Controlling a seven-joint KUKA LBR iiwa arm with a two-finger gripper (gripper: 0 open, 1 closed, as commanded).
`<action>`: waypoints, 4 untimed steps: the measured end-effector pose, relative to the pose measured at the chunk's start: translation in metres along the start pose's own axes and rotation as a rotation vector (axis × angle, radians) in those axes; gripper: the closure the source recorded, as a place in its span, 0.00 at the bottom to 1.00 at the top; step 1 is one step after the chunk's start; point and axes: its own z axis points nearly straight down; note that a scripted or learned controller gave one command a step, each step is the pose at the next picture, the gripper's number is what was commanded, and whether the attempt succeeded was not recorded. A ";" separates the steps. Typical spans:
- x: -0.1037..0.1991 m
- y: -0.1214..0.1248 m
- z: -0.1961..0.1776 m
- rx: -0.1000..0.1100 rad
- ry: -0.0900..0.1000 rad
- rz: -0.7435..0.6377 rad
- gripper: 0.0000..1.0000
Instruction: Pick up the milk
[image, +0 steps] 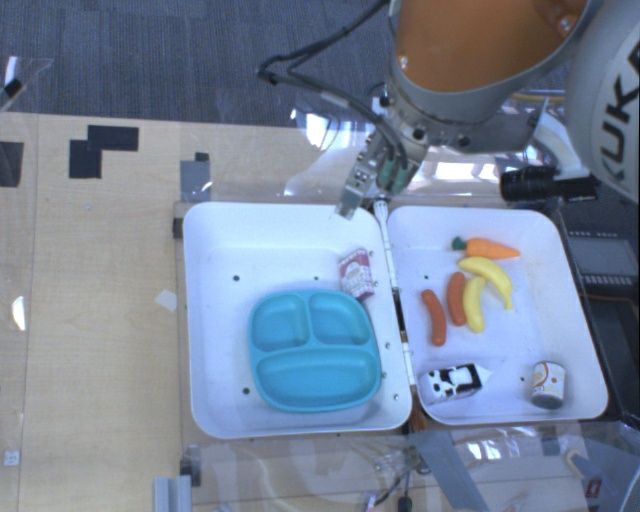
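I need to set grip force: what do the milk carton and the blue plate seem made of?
Milk carton: probably moulded toy plastic, with a smooth cow-spot print; printed card is possible. Blue divided plate: likely rigid plastic, with an even colour, soft sheen and rounded moulded ridges.

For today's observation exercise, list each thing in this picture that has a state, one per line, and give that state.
milk: lying on its side, right bin, near front edge.
cup: tipped over, right bin's front corner.
blue plate: flat, right way up, left bin.
packet: lying beside the plate's far edge.
banana: lying flat.
carrot: lying flat.
end effector: above the bins' far edge, carrying nothing.
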 end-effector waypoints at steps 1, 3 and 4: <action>-0.049 0.075 0.001 -0.002 -0.001 -0.373 1.00; -0.059 0.120 0.000 -0.005 -0.005 -1.581 1.00; -0.069 0.117 0.000 -0.005 -0.006 -2.149 1.00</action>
